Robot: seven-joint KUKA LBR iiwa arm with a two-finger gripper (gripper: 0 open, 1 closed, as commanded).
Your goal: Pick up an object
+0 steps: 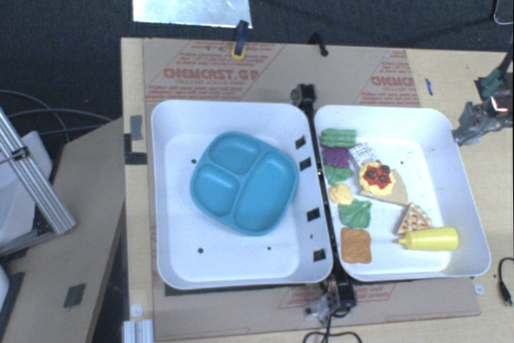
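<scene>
- Waiting at the right edge of the view, the hand (482,120) sits outside the right bin (462,173), just beyond its far right corner; nothing is between its fingers, and whether it is released or clenched I cannot tell at this size.
- The step in hand looks like the very start: no object is lifted, and the approach into the bin is not yet made.
- The things to pick all lie in the right bin, crowded toward its left wall and near side: a green vegetable (337,137) at the far end, a purple piece (336,157) under it, a tart with red berries (377,178), a small yellow piece (341,193), a green leaf (355,213), an orange slab (356,245), a pizza wedge (413,218) and a yellow bottle (430,238) lying on its side.
- The next move, as I judge it, calls for a reach leftward over the rim and a descent on one item; the bottle and the orange slab have the most free space around them.
- In the way: the pizza wedge touches the bottle, and the items along the divider sit close together, so a grasp there could catch a neighbour or the wall.
- The left bin (173,197) holds a blue sectioned plate (243,182), well apart from the toys.
- Both bins rest on a cardboard sheet (209,72) on the counter (132,92).
</scene>
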